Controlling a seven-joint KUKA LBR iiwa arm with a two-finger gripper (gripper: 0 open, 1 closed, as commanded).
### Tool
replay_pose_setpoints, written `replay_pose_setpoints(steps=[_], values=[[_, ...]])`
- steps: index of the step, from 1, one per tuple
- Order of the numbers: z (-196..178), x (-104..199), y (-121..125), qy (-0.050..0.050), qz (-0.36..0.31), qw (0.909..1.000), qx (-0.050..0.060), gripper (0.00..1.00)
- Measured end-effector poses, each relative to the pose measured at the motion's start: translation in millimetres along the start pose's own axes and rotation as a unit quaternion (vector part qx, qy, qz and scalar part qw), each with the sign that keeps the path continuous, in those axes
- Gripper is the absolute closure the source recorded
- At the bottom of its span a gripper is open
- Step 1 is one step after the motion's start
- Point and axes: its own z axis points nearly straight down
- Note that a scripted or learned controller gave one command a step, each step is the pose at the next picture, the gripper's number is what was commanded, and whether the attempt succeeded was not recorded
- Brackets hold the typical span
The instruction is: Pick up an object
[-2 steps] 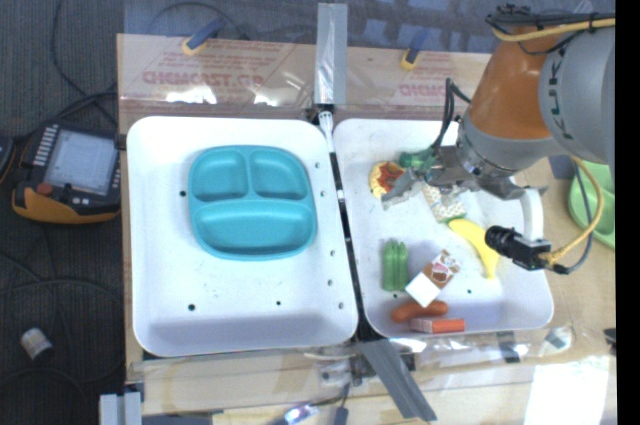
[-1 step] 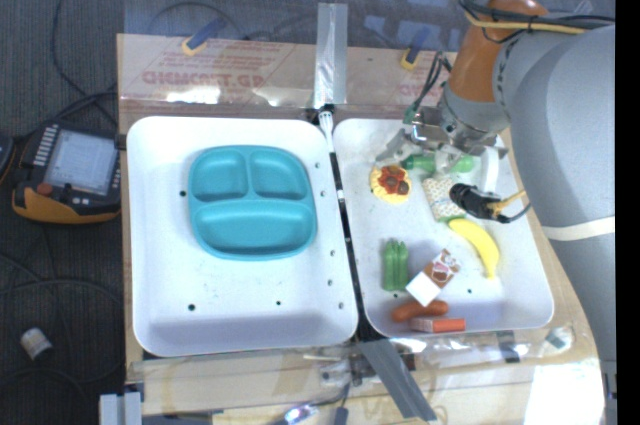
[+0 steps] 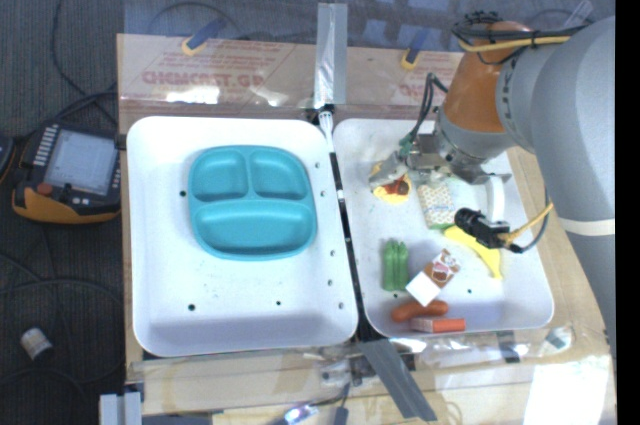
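My end effector (image 3: 425,158) is low in the right bin (image 3: 530,308), toward its upper middle in the frame, just above a small yellow and red toy (image 3: 392,188) and a speckled packet (image 3: 436,203). My wrist hides the tips, so I cannot tell how it is set or whether it has hold of anything. Nothing is visibly lifted, so I judge the pick not yet done. Other candidates lie lower in that bin: a green piece (image 3: 394,264), a banana (image 3: 480,248) and a carrot (image 3: 425,315). The left bin (image 3: 160,313) carries a blue divided tray (image 3: 252,201).
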Motion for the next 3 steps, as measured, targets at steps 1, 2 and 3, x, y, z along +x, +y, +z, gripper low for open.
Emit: replay_pose_setpoints(steps=[1, 2, 3], values=[[2.4, -44.7, -38.5, 0.004, -0.054, 0.9985, 0.003, 0.00], [-87.9, -112.3, -72.4, 0.007, -0.064, 0.9978, 0.015, 0.00], [6.7, -97.1, -122.0, 0.016, -0.081, 0.9965, 0.010, 0.00]])
